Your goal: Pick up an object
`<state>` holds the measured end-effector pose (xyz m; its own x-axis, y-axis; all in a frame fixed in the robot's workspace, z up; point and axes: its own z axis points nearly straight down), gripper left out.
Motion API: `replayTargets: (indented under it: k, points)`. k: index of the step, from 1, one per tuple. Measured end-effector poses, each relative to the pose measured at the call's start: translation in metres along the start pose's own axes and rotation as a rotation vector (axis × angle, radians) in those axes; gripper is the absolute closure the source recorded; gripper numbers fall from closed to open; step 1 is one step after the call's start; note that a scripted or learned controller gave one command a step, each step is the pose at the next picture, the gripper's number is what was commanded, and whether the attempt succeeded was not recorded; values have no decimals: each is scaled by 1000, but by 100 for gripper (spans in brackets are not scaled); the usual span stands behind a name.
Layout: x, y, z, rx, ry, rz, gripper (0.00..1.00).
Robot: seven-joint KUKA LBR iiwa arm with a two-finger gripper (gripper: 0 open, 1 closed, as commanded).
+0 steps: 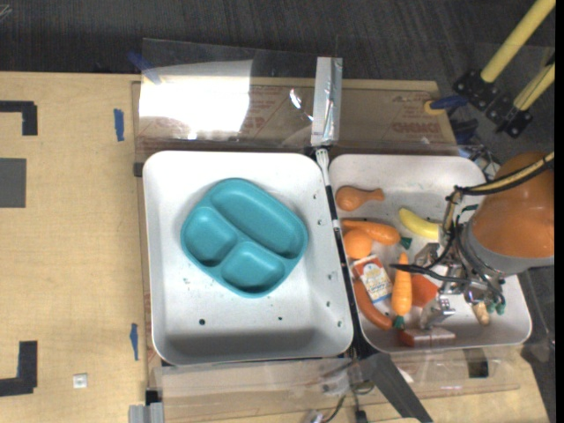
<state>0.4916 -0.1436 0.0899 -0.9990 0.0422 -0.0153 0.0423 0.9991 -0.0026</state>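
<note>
Orange-banded arm (520, 218) over R bin (388, 167) w/ toys

We see a smooth teal plastic tray (244, 236) in the matt white left bin (167, 315), glossy plastic toy food (381, 263) in the right bin (511, 320), and a matt wooden bench (70, 263).

Reddish printing runs across the cardboard panel (414, 117) behind the bins at upper right, too blurred to read. A small packet (376, 281) in the right bin (515, 320) carries an orange-and-white label, lettering illegible.
</note>
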Motion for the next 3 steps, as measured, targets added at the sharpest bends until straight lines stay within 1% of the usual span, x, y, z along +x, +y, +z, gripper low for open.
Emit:
replayTargets:
  k: [1,2,3]
  points:
    - [-61,20,1,-1,2,203,0]
    - [-4,41,0,-1,2,375,0]
    - [-98,45,-42,-1,7,406,0]
